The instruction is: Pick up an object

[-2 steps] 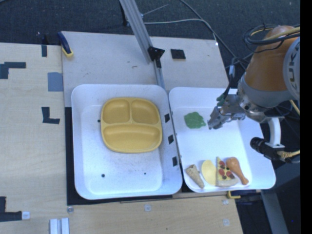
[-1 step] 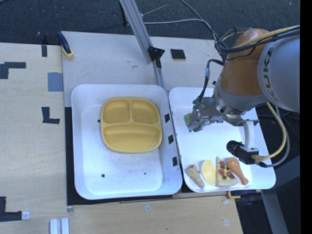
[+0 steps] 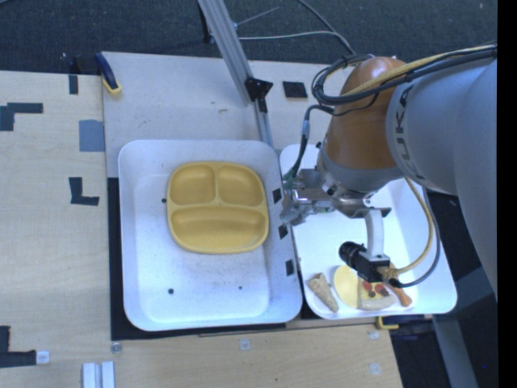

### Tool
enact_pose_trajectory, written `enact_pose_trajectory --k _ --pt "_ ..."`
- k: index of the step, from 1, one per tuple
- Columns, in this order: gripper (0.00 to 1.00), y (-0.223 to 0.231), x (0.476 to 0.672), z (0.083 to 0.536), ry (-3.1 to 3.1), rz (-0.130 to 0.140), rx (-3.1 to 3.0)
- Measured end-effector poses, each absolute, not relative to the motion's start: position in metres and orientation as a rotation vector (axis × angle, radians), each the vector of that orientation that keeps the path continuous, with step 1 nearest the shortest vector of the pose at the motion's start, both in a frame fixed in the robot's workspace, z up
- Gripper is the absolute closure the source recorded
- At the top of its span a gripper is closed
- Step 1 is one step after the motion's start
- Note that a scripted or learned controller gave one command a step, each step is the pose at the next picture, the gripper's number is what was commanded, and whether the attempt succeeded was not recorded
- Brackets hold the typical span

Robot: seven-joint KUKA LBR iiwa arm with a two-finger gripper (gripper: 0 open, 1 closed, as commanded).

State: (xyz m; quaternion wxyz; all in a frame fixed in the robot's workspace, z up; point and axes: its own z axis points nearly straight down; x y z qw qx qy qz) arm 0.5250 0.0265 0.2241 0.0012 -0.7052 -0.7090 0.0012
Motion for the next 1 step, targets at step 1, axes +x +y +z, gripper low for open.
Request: enact_pose_trajectory --k 1 --pt "1.00 0.0826 0.5087 0.2152 -2.226 0.004 -2.211"
